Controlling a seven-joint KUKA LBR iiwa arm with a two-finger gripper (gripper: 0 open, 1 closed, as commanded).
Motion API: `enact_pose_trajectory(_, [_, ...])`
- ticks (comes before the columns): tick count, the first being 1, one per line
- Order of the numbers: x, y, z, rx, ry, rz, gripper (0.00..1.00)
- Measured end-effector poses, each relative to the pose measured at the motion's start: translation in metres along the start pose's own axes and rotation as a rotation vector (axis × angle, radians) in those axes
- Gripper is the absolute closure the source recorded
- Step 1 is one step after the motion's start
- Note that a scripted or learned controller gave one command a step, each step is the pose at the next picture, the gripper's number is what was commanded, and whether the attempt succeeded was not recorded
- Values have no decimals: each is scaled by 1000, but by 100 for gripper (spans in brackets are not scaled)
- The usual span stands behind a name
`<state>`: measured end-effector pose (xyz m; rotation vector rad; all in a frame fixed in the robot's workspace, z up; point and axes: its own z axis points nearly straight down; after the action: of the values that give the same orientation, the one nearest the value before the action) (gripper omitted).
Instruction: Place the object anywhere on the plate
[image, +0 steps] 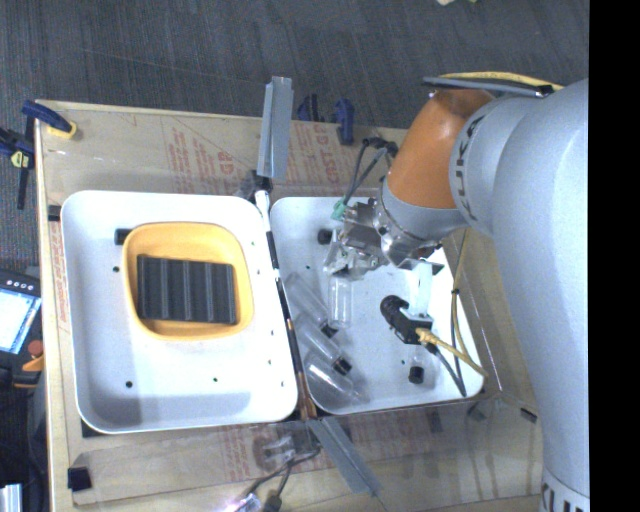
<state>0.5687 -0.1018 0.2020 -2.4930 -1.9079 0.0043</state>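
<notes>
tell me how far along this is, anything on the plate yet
Looks done: a dark ribbed block already lies on the yellow plate in the left bin. In hand: the tool is over the right bin; I cannot tell whether it grips anything. Left: probably nothing, if that block is the object.

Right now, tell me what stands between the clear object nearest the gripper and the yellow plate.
Only the bins' adjoining walls, between the clear object and the yellow plate. A dark ridged panel covers the plate's middle.

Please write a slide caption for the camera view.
Gripper low over the right white bin; yellow rounded-square plate with dark ribbed centre in the left white bin.
</notes>
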Motion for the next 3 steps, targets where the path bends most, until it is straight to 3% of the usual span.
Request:
enact_pose_trajectory(1, [69, 18, -9, 1, 1, 113, 100])
enact_pose_trajectory(2, [139, 17, -22, 0, 2, 112, 100])
enact_pose_trajectory(3, [138, 17, -22, 0, 1, 112, 0])
